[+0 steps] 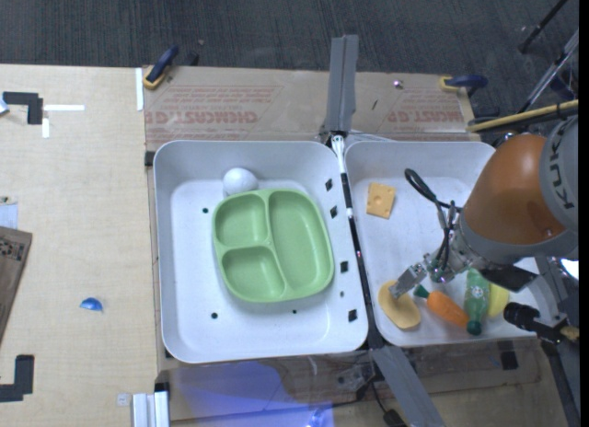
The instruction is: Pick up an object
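1. Reaching in from the right, the arm (515,200) hangs low over the right bin (405,154), so its orange band hides much of that bin's right half.
2. The gripper (411,280) is at the front of this bin, just above a yellow slice (398,309) which lies flat on the floor. It points down and to the left, probably because the program aims at the cluster of small things there.
3. The metal fingers (405,282) seem a little apart, with nothing between them, but they are small and I cannot tell their state with certainty.
4. Candidates for the task are close together: a carrot (446,306) lies just beside the slice, a green bottle (475,301) leans against the carrot, and a yellow fruit (497,299) touches the bottle. Such crowding could make a clean grasp difficult, since one finger may push a neighbour.
5. A cheese wedge (381,200) lies alone near the back of the same bin, well apart from the gripper. It would be easier to isolate.
6. The left bin (184,305) holds a green tray (273,244) with three compartments and a white ball (240,179) touching its back edge.
7. I judge that the pick is not yet done; the next move needs a short descent and a closing on one thing only.
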Robot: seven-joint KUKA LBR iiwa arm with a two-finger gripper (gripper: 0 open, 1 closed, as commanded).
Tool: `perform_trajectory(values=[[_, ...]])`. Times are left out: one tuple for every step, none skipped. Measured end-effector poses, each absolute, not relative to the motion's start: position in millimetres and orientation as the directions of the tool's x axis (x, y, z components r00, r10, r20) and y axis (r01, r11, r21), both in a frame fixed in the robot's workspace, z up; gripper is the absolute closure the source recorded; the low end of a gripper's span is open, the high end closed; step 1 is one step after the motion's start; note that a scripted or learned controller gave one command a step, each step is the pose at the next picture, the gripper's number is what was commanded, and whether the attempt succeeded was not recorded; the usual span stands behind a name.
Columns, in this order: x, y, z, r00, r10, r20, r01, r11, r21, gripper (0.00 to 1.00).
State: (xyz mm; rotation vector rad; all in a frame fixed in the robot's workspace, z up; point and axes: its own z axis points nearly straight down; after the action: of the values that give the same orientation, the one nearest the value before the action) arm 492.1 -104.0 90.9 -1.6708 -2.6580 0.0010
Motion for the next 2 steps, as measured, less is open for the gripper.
perform_trajectory(values=[[477.1, -108.8, 90.7, -0.202, 0.979, 0.001, 0.979, 0.202, -0.002, 0.00], [477.4, -109.9, 99.3, -0.198, 0.980, 0.001, 0.980, 0.198, -0.002, 1.00]])
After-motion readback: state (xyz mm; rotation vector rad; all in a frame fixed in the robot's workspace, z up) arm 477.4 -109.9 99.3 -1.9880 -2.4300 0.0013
